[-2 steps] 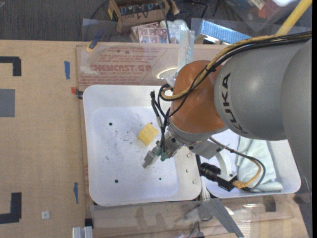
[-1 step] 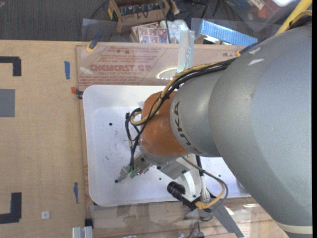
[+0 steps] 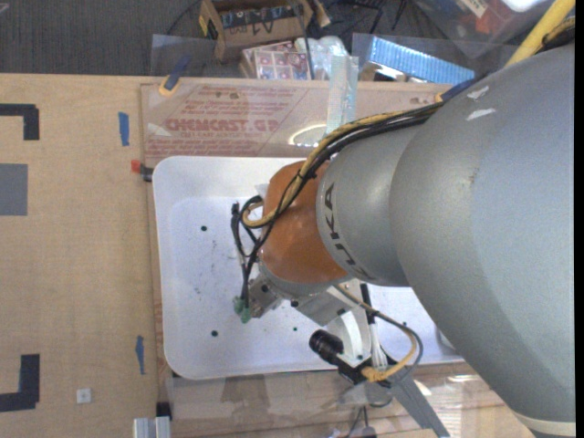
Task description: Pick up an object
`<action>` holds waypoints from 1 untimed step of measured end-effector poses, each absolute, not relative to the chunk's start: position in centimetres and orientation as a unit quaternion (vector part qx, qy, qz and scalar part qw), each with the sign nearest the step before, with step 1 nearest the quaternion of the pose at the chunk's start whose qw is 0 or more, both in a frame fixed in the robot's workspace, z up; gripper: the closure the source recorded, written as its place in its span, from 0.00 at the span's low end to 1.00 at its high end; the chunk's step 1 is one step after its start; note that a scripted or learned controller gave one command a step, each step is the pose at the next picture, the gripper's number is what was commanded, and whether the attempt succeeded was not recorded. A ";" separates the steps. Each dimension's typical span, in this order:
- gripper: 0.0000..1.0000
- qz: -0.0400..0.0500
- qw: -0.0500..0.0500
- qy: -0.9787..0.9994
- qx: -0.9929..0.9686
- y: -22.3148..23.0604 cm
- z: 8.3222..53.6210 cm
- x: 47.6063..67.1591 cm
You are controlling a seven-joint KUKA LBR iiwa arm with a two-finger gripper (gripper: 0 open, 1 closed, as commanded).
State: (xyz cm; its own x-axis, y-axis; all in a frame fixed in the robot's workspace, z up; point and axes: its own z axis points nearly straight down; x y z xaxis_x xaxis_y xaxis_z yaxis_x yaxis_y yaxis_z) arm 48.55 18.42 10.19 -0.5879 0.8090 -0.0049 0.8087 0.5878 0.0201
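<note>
Handling can only be guessed: 1 small green object [image 3: 243, 312] peeks out at the lower left of the wrist, low over the white bin [image 3: 182, 245], toward its near half. It looks light and rigid, perhaps plastic, so a pinch across its narrow sides would probably suit it, though it may be part of the tool itself; I cannot tell which. Only a dull green edge with a darker patch is visible, the rest being hidden under the arm [image 3: 456, 199]. The gripper [image 3: 260, 301] sits beneath the orange band [image 3: 292, 235], facing down into the bin, and its state cannot be told.
</note>
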 end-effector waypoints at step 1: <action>1.00 0.001 0.001 0.922 0.388 19.8 22.1 55.7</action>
State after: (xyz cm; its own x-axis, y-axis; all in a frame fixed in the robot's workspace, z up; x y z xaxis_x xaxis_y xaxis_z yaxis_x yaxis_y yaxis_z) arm 55.66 19.78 22.12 -0.6986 0.7155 -0.0019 0.7155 0.6986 0.0022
